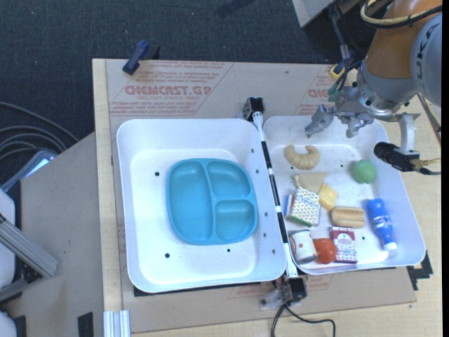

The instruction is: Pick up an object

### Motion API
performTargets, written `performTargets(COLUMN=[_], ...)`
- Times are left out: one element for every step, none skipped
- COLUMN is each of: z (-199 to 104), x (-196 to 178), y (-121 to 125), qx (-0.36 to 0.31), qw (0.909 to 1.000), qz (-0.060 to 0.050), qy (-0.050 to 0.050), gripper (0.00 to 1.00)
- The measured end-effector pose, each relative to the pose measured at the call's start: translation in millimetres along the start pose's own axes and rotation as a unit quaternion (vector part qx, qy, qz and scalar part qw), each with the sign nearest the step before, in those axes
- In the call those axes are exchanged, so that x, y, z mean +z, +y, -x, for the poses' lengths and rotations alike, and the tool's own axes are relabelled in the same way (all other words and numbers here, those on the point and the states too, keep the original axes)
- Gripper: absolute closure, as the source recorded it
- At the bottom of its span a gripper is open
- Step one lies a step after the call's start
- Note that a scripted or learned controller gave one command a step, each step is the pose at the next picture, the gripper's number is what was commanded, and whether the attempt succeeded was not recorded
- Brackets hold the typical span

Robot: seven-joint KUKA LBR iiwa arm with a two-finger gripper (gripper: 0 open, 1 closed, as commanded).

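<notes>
At the frame's upper right, the pincer [338, 123] hangs spread and empty above the curved tan pastry-shaped toy [303, 156]; the approach step seems in hand, and lowering comes next.

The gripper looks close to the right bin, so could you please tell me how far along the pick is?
Done: the gripper is at the far edge of the right bin, open, near the croissant. In hand: nothing sits between the jaws. Left: descend on an item, close and lift. The green ball, blue tube and other pieces lie in that bin, and the blue tray sits in the left bin.
</notes>
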State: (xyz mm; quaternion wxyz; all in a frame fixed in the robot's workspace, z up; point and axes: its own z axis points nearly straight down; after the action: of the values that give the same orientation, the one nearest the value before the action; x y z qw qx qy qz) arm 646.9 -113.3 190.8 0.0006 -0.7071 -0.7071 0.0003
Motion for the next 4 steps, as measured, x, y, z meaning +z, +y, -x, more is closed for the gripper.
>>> performTargets(z=[-21, -21, -21, -22], x=[107, 94, 95, 106], y=[19, 21, 21, 19], qx=[0.000, -0.001, -0.001, 0.000], qw=[1.0000, 1.0000, 1.0000, 1.0000], qz=[-0.001, 0.002, 0.002, -0.001], qy=[0.000, 0.000, 0.000, 0.000], gripper=[0.00, 1.00, 0.00, 0.00])
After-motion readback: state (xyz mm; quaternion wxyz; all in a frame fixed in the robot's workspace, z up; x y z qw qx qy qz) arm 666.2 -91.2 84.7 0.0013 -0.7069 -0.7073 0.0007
